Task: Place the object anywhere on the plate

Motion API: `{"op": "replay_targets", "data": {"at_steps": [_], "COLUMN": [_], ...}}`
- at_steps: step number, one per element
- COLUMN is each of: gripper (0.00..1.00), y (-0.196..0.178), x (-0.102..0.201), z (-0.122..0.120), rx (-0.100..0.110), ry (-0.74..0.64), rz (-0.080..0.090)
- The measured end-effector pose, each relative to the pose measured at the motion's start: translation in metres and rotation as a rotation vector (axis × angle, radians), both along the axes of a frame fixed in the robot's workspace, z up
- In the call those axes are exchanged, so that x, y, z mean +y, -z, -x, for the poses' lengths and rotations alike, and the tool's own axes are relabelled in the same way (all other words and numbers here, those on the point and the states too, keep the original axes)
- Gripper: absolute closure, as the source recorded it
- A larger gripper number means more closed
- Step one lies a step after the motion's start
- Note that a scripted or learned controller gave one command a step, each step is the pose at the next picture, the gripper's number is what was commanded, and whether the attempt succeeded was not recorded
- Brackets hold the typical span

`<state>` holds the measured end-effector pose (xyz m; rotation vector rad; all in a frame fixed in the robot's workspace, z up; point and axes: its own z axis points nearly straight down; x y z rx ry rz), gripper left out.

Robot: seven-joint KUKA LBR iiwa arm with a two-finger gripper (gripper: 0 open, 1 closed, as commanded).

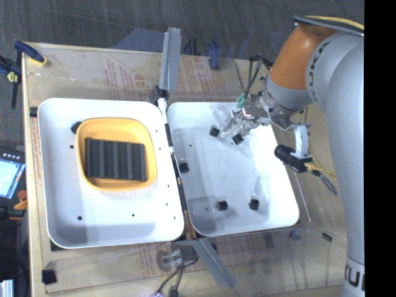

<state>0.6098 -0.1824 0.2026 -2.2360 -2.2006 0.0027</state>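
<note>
The bench carries 2 shallow white bins side by side. The left white bin (49, 166) holds 1 yellow rounded-rectangle plate (116, 129), which sits toward the bin's far half and takes up much of its floor. On the middle of this plate lies 1 dark grey ribbed rectangular slab (119, 159), inside the yellow rim on every side; whether it is a loose thing or part of the plate cannot be told from this view. The right white bin (272, 166) holds 3 small black bits: 1 small black bit near the left wall (183, 166) and 2 small black bits near the front edge (221, 205), set a little apart from each other, the right one with a faint clear streak above it. What these bits are is too small to tell. The grey arm with the orange band (297, 48) reaches in from the right, and its 2-finger gripper (226, 134) hangs over the far part of the right bin, well apart from the plate. Its 2 clear fingers with black tips (237, 138) stand spread apart, with nothing visible between them.
</note>
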Motion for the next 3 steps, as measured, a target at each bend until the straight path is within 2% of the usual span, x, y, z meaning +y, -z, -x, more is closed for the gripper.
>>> {"op": "replay_targets", "data": {"at_steps": [1, 2, 3], "gripper": [1.0, 1.0, 0.0], "y": [0.012, 0.012, 0.012], "x": [0.124, 0.168, 0.168], "z": [-0.007, 0.016, 0.016], "rx": [0.0, 0.002, 0.001], "ry": [-0.172, -0.355, -0.355], "rz": [0.0, 0.0, 0.0]}}
